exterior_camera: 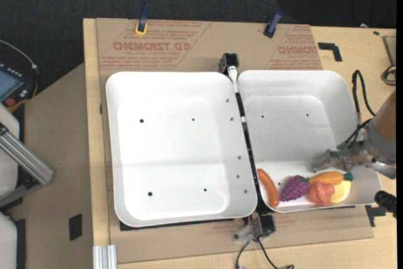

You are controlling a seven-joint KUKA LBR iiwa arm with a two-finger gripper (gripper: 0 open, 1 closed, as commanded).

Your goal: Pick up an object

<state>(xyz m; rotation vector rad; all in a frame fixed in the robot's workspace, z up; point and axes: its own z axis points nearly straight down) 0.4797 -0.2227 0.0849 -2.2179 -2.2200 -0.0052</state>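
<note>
Nearest the camera: toy food [315, 187] is clustered at the near edge of the right bin [296, 97].
Jaws: the gripper [332, 160] is set low in that bin; the fingers are seen spread, nothing between them.
Bearing: the cluster lies just beside and toward the camera from the jaws.
Items: orange sausage [267, 187], lying aslant; purple grapes [295, 188]; red and yellow pieces.
Left bin [170, 148]: well apart.

2 white bins [170, 88], purple grapes [295, 188], orange carrot [329, 178], cardboard-brown bench [101, 60]
</note>
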